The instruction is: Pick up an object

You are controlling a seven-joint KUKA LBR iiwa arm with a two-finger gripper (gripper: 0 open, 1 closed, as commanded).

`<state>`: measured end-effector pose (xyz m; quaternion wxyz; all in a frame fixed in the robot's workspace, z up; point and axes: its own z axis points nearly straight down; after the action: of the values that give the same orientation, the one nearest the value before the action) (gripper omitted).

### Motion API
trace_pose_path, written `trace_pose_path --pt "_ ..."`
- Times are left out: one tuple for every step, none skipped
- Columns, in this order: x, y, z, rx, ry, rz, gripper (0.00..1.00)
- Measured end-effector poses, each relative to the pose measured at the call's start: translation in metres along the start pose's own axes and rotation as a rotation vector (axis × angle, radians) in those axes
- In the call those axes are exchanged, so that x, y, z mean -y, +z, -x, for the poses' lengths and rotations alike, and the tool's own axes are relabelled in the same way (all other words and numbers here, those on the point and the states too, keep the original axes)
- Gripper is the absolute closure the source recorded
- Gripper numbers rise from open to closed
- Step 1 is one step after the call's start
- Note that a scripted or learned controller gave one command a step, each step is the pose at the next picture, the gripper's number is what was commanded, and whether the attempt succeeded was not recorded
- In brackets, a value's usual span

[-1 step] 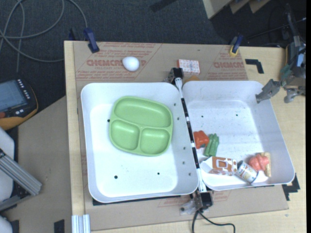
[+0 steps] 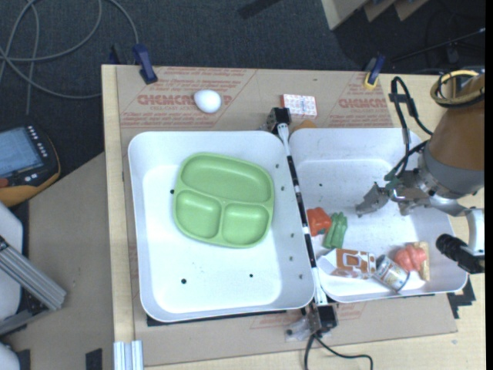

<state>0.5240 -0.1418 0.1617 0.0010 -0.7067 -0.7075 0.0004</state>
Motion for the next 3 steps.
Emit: trace_pose_path --pt "0.015 0.031 0.075 0.001 0.003 -0.001 0.0" --pt "-0.051 0.048 -0.015 0.0 -0.001 0.004 0.0" --pt "-0.03 -0.029 -0.048 0.001 0.0 0.004 0.0"
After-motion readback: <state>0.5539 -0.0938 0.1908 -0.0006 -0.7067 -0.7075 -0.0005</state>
